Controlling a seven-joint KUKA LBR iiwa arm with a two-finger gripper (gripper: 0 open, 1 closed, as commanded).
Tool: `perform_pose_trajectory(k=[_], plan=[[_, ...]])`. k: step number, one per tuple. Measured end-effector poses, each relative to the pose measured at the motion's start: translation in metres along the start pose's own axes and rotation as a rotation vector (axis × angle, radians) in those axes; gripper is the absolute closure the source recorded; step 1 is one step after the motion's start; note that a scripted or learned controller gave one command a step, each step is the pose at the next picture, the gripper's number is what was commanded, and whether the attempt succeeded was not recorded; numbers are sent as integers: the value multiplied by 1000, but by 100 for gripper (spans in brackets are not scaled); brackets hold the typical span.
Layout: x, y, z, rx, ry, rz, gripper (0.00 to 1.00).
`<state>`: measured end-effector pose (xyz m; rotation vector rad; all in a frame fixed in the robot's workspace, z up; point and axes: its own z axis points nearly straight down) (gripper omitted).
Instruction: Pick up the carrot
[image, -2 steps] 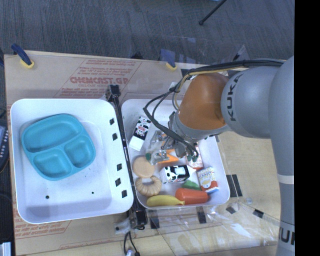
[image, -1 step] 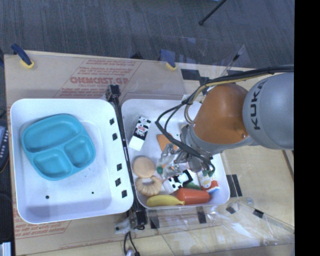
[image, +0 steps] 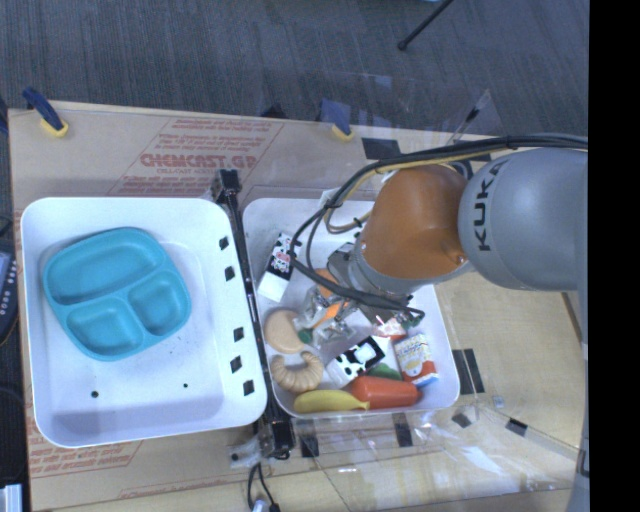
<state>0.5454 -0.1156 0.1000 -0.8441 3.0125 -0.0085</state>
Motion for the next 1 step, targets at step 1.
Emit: perform_pose_trajectory(k=[1], plan=[[-3, 0, -11, 3, -4, -5, 100]])
